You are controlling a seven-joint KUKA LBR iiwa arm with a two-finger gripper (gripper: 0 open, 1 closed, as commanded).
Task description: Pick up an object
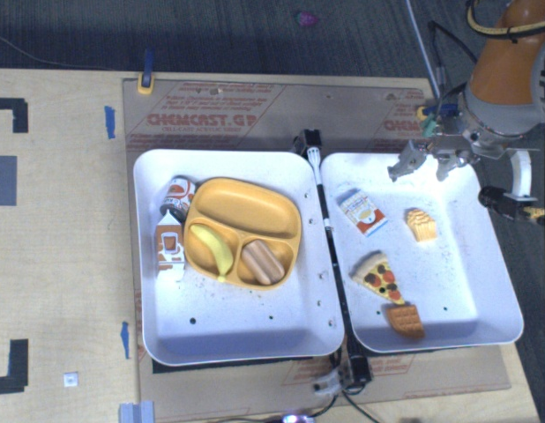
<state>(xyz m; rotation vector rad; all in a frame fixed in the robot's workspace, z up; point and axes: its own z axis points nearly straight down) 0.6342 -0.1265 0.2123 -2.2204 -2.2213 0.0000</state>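
Note:
My gripper (422, 167) hangs over the far end of the right bin (493, 263), its two fingers spread open with nothing between them. Below it in that bin lie a small white carton (361, 211), a yellow waffle-like piece (421, 225), a pizza slice (379, 278) and a brown bread piece (405, 320). The gripper is closest to the carton and the yellow piece, and touches neither.
The left bin (158, 324) holds a yellow divided plate (246, 205) with a banana (212, 247) and a hot dog (262, 263). A can (177, 198) and a brown carton (169, 247) lie beside the plate. A black clip (309, 141) sits where the bins meet.

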